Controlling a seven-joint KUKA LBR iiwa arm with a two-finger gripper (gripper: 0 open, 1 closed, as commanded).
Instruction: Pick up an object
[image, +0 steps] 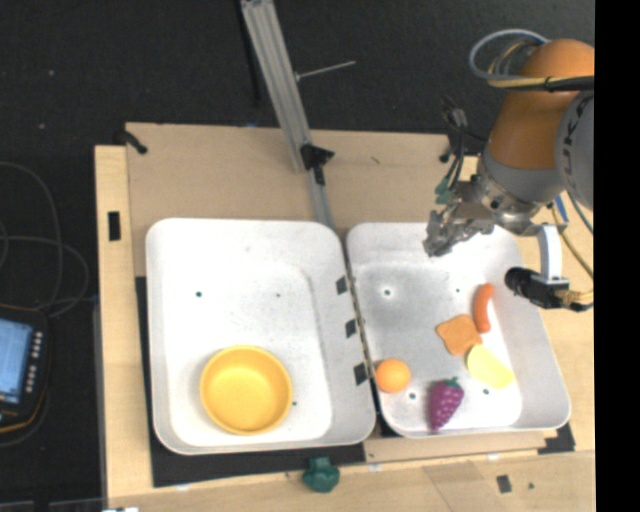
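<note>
My gripper (443, 238) (grip state unclear) hovers above the right bin (400, 250); I'd descend squarely over 1 carrot (484, 306).

The arm (535, 110) is cut off by the frame's edge at 2 o'clock. The gripper (445, 236) is too small and dark to read. A tablet (15, 365) at 9 o'clock is cropped by the left edge.

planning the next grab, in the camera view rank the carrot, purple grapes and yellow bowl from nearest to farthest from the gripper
From the gripper:
1. carrot, right bin, toward its right wall.
2. purple grapes, right bin, near its front edge.
3. yellow bowl, left bin, front area.
</note>
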